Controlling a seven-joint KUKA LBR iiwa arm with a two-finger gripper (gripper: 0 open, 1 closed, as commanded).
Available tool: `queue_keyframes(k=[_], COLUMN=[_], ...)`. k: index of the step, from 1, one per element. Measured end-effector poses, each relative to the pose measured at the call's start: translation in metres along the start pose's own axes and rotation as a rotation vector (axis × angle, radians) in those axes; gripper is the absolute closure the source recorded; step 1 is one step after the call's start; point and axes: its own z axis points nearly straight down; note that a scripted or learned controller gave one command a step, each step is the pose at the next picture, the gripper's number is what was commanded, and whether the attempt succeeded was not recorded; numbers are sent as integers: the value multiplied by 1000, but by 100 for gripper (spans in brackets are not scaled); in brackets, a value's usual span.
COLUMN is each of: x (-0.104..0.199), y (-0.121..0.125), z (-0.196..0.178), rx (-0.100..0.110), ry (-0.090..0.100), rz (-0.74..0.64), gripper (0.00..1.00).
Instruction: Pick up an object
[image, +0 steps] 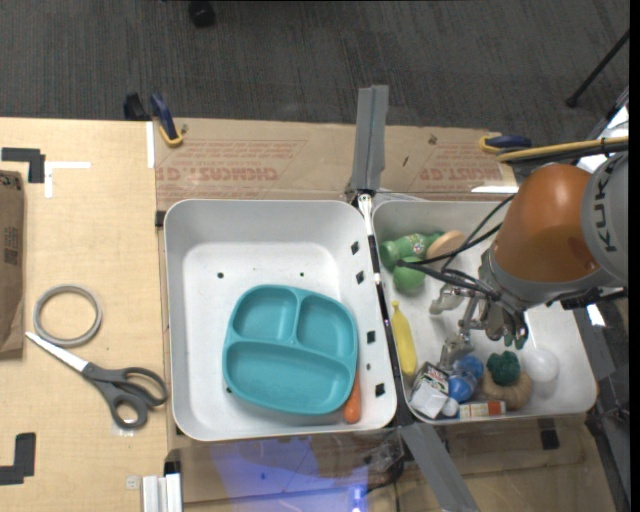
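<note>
Cardboard covers the tabletop (90, 220) under two white bins, and the right bin (560, 400) holds the clutter the arm must choose from. Nearest the tool are a small blue ball (466, 368) and a dark green fuzzy lump (504, 367), with a white ball (541, 365) just beside that and a small printed carton (432, 392) against the front wall. The gripper (480, 322) hangs above this cluster with nothing visibly between its parts; whether the jaws stand apart or closed I cannot tell from this slant. A good pick probably means settling on one piece, likely the blue ball or the green lump directly below, and coming straight down so neighbours are not nudged. A banana (403, 338) lies along the dividing wall and a green toy (408, 262) sits at the back, both apart from the tool. Across the divider, the left bin (200, 250) holds a teal divided plate (292, 350) with an orange carrot (352, 404) touching its rim. Scissors (105, 378) and a tape roll (67, 314) rest well off to the side.
</note>
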Motion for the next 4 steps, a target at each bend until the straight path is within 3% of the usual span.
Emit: queue_keyframes(k=[1,2,3,4], x=[44,-6,-82,37], y=[-15,3,-51,-87], z=[1,1,-21,1], rx=[0,1,1,0], ry=[2,1,-3,3], rz=[149,276,212,170], gripper=[0,0,0,0])
